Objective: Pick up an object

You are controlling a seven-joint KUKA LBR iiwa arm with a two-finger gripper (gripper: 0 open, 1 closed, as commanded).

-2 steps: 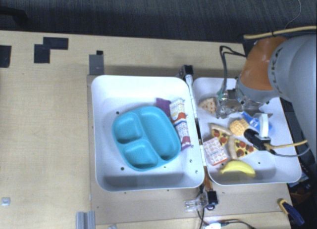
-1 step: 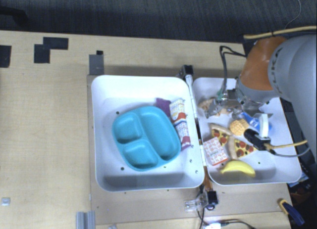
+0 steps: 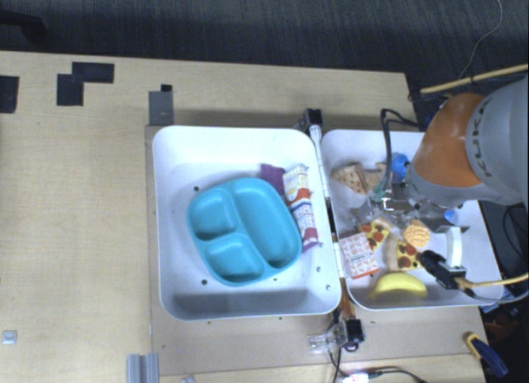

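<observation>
My gripper (image 3: pixel 385 202) hangs low over the middle of the right bin (image 3: pixel 471 245), below the grey wrist with its orange band. Just left of it lies a toy pizza slice (image 3: pixel 350 178). Right below it sit a small red and yellow food piece (image 3: pixel 377 232) and a round yellow waffle-like piece (image 3: pixel 416 232). A red and white patterned card (image 3: pixel 357 255), another pizza-like piece (image 3: pixel 407 253) and a yellow banana (image 3: pixel 399 284) lie nearer the front of that bin. I see nothing held between the gripper's tips.
The left bin (image 3: pixel 173 208) holds a blue divided plate (image 3: pixel 244 230), with a red and white tube (image 3: pixel 302 208) and a purple item (image 3: pixel 271 173) at the plate's right side. The wall between the bins runs close to the gripper's left.
</observation>
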